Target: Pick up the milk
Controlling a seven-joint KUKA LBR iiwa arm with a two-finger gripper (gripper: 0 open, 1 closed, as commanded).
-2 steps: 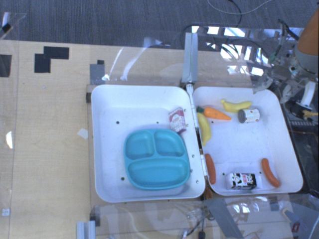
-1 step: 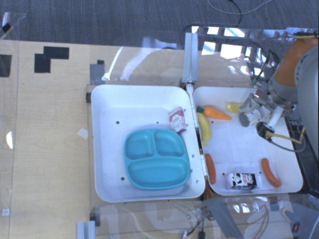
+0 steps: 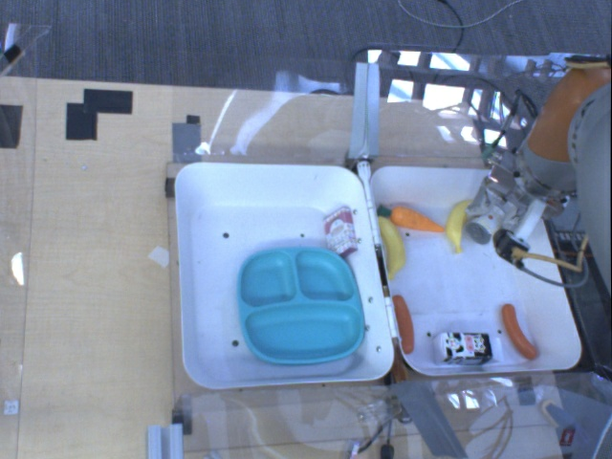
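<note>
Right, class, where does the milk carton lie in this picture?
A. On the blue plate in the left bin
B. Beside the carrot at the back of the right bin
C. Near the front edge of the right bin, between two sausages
C: the milk carton lies at the right bin's front edge, with one sausage on its left and another sausage on its right.

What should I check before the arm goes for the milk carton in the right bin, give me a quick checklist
1. Milk carton located, near the right bin's front edge: ok.
2. Carton lying on its side, not upright: ok for a top grasp, probably.
3. Room around carton: sausages and sit on either side, apart from it: ok.
4. Hand above carton: not ok, it's at the bin's far side by a banana.
5. Hand state: cannot tell.
6. Carton between the hand's tips: not ok.
</note>
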